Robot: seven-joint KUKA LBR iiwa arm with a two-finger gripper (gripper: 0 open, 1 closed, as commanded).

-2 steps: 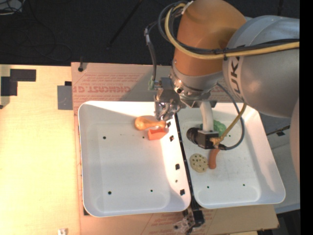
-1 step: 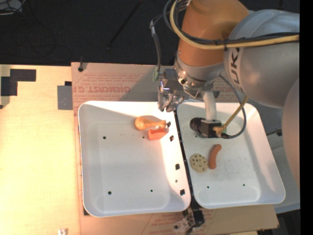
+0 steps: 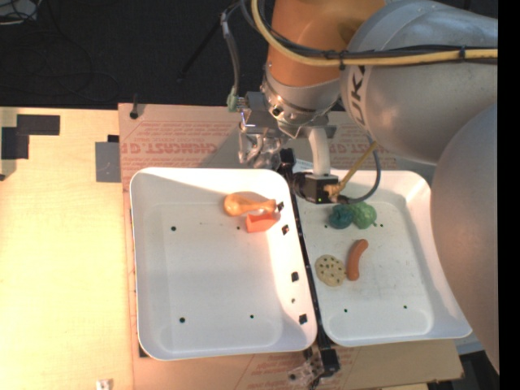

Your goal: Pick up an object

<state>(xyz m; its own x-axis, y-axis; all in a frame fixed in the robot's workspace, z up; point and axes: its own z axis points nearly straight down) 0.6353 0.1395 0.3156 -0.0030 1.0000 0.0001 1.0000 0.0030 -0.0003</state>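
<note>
Gripper (image 3: pixel 262 146) sits above the far edge of the bins, near the divider; can't tell its state, nothing visibly held.

Near to far: tan round perforated cracker-like disc (image 3: pixel 329 270) and reddish-brown sausage-shaped piece (image 3: pixel 356 259) lie just beside each other mid right white bin (image 3: pixel 439 311). Further back, teal-and-green lumpy soft object (image 3: pixel 352 215). In left white bin (image 3: pixel 162 331), orange rounded plastic piece (image 3: pixel 247 204) is touching or overlapping a small orange block (image 3: pixel 262 221), near the far right corner.

Step, as I read it: pre-grasp, no pick made yet. Orange pair is closest to the tool. Next move needs descent over one target, clear of the bin wall.
</note>
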